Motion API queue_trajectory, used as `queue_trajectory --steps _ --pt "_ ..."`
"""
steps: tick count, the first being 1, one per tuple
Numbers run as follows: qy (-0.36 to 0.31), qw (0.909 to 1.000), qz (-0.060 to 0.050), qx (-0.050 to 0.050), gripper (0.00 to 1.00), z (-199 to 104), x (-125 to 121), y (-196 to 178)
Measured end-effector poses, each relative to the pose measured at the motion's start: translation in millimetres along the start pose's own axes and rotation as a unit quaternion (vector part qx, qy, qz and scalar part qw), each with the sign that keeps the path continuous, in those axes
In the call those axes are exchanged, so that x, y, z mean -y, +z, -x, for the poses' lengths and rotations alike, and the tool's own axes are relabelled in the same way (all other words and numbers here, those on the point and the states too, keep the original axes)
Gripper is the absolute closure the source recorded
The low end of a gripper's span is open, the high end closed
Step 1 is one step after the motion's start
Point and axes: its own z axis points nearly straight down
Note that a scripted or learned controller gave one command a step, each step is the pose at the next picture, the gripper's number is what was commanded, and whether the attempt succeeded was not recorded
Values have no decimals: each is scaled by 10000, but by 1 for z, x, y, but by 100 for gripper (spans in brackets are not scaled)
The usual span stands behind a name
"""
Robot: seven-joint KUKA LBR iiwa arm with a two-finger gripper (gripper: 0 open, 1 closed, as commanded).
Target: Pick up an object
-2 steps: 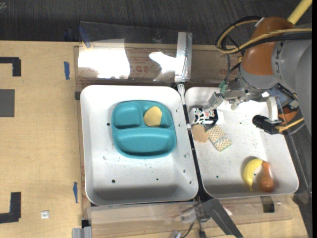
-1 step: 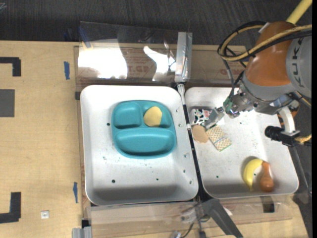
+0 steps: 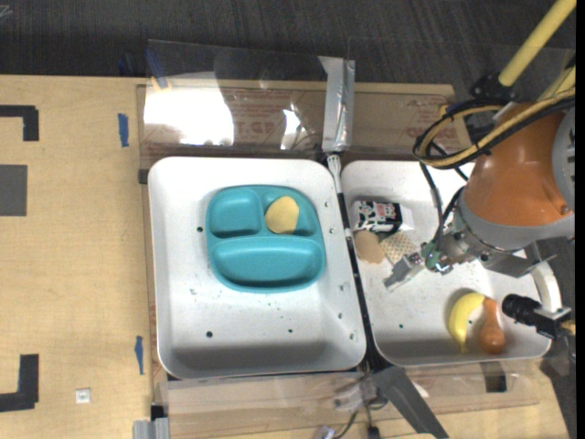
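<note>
- The grey-and-orange arm is reaching into the right-hand bin (image 3: 430,341), its pincer (image 3: 409,268) hanging low over the white floor; from this slanted view it cannot be told how the pincer is set, and nothing is showing in its grip.
- The likeliest pick, a small tan lump (image 3: 369,247), is lying just beside the pincer on the side away from the arm, touching a black-and-white printed packet (image 3: 377,215) a little beyond it.
- The lump is looking light and rounded, probably soft enough to give; a hold across its narrow middle is seeming safest.
- The packet is looking flat, thin and possibly slick, so a grab at a raised edge would serve better than one on its face.
- A yellow ball-like piece (image 3: 465,316) and an orange piece (image 3: 492,327) are sitting together on the pincer's other side, under the arm, near the bin's front wall; both are looking smooth and apt to roll.
- Count in this bin: four loose things, one of each.
- Well beyond the pincer, the second bin (image 3: 183,337) is carrying one teal divided tray (image 3: 265,259) with one yellow lump (image 3: 281,214) in a compartment.
</note>
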Motion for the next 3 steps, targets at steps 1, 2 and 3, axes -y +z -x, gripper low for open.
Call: queue_trajectory --steps 1,2,3 --pt "420 9991 15 14 0 42 27 -5" --pt "-68 10000 15 9 0 18 -47 0" --pt "-635 9980 2 3 0 20 -32 -1"
